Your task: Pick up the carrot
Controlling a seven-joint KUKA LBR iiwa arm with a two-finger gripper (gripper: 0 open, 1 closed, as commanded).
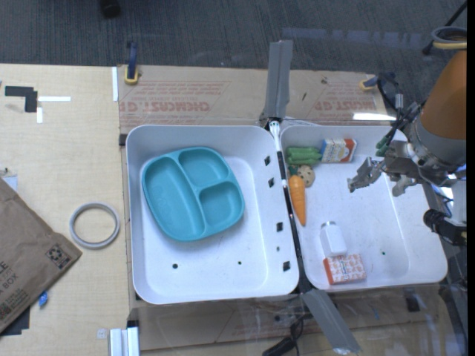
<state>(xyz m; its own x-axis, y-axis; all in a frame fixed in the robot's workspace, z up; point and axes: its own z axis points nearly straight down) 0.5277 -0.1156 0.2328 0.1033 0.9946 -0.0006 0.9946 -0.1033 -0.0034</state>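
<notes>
The orange carrot (297, 199) lies lengthwise along the left wall of the right bin (386, 269), its tip pointing toward the front. My gripper (381, 176) hangs over the right part of that bin, well to the right of the carrot. Its fingers (362, 179) are spread apart with nothing between them.
A green vegetable (302, 155), a small carton (337, 150) and a cookie (302, 174) lie at the back of the right bin. A white block (332, 238) and a red-white packet (344, 268) sit at its front. The left bin (148, 273) holds a blue divided plate (193, 193).
</notes>
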